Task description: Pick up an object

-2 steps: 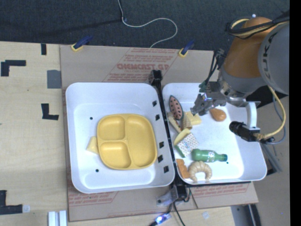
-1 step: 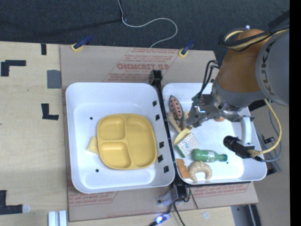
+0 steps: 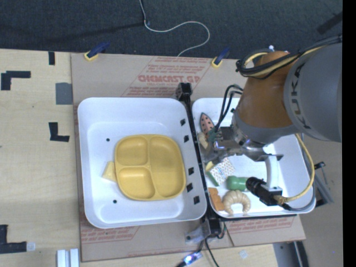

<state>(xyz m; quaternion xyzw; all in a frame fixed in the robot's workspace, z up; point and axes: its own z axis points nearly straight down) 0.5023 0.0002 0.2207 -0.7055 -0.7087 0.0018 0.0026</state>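
Note:
My gripper (image 3: 214,146) reaches down into the left part of the right bin (image 3: 303,166), under the orange wrist band. Around it lie several small objects: a patterned oval piece (image 3: 206,122) at the bin's upper left, a white checked packet (image 3: 222,168), a green cylinder (image 3: 235,182), a tan croissant (image 3: 238,201) and an orange piece (image 3: 213,198) at the front. The gripper's tip sits among the clutter by the bin's left wall, just above the white packet. The arm hides what lies under it.
The left bin (image 3: 94,121) holds a yellow divided plate (image 3: 150,167) with a pale yellow piece (image 3: 108,172) tucked under its left edge. A black clip (image 3: 184,90) sits at the top of the divider between the bins. Cables loop over the right bin's front right.

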